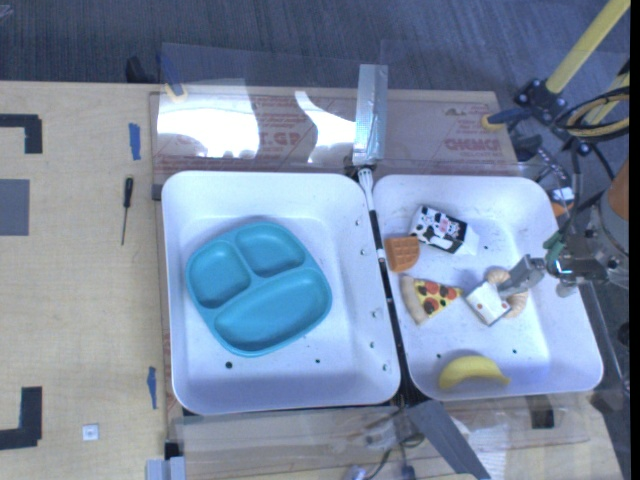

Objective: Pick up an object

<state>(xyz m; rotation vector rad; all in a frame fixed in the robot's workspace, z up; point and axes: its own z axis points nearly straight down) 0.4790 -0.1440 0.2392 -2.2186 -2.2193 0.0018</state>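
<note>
- A blue divided plate [260,286] sits alone in the middle of the left bin [190,368], well apart from the arm.
- Across the divider, the right bin [530,353] holds the pickings: an orange piece [403,253] near its left wall, a black-and-white toy [440,228] toward the far edge, a pizza slice [431,297] at the centre, and a yellow banana [473,371] by the near edge.
- A small white block [487,305] lies just right of the pizza slice, apparently touching a tan object [513,301].
- The gripper [520,273] reaches in over the bin's right wall, its tip at the block's upper right; whether the claw is open or shut cannot be told, and nothing is seen held.
- The block is judged the nearest target, down and slightly left of the tip; the white bin floor around it looks bare enough for a descent, the tan object crowding one side.
</note>
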